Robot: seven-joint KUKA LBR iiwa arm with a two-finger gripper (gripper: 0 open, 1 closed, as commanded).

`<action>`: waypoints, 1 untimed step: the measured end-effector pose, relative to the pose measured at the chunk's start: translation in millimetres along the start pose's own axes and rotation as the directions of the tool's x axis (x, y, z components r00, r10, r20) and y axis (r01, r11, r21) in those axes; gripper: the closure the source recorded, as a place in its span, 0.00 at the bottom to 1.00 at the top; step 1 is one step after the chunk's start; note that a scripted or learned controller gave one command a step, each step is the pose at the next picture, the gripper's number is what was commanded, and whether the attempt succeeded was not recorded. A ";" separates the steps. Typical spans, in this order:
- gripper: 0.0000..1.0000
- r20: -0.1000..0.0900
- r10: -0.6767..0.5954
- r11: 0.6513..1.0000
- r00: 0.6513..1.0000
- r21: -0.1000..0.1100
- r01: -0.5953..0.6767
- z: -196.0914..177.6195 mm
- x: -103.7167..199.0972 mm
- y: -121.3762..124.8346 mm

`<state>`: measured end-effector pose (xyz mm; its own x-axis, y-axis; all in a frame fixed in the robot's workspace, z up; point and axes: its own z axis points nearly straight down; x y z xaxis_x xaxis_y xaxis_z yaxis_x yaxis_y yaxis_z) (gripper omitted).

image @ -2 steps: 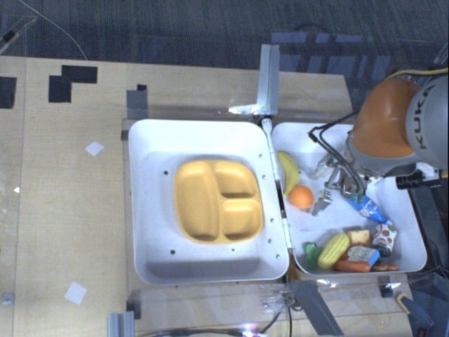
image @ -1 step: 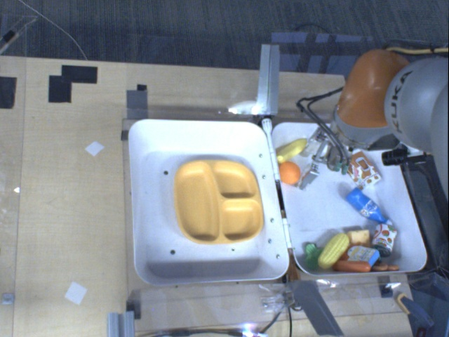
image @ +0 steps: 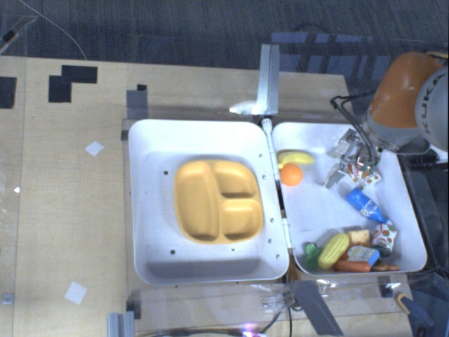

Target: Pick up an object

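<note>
Setting: Dark carpet is running behind a pale wooden desk [image: 63, 209], which is carrying two shallow white bins side by side.
Left bin [image: 151, 209]: You are looking at a yellow compartment tray [image: 216, 201] sitting in the middle of it, nothing else.
Right bin [image: 309, 209]: It is holding the loose items. A banana [image: 295, 158] and an orange ball [image: 291, 175] are lying by the divider; a corn cob [image: 333, 250], a carrot [image: 352, 265] and a few small packets are bunching along the near edge.
Gripper [image: 349, 161]: It is hanging low over the far right part of the right bin, reaching in from your right. Whether it is spread or closed, you cannot tell at this angle, and nothing is showing as gripped.
Nearest candidates: A small red-and-white packet [image: 365, 176] is lying just beside the gripper, touching or nearly so; I cannot say which. A blue bottle [image: 365, 206] is lying just nearer the camera from it.
Bottle axis: Its long axis is running diagonally, upper-left to lower-right in the view, one end pointing toward the near right corner.
Coming move, as a judgement: You are probably best served by a short shift toward the camera and a grasp across the bottle's narrow width, square to that diagonal.
Risk: The packet is sitting close enough to be nudged or caught instead.
</note>
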<state>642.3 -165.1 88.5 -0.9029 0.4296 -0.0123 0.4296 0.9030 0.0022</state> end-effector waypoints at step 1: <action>0.00 -0.002 0.235 0.972 0.972 -0.003 -0.235 -2.0 75.7 28.0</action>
<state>586.0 -107.4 89.6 -0.7765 0.6301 -0.0089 0.6300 0.7765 0.0085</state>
